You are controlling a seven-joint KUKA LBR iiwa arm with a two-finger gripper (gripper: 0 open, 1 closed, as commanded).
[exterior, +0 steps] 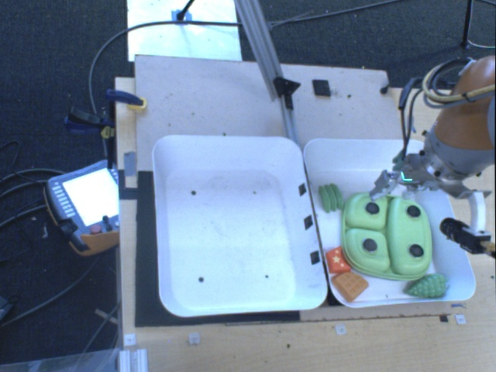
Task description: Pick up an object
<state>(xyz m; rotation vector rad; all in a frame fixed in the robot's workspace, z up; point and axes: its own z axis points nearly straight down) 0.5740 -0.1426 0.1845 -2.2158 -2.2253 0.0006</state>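
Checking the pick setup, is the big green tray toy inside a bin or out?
Inside: the green tray toy lies flat within the right bin.

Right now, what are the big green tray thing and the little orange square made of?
The big green tray looks like moulded plastic: smooth, slightly shiny, with rounded edges and four even sections, each with a dark dot. The orange square has a matte, dotted top like a toy cracker, so probably plastic or rubber; the view is too small to be sure.
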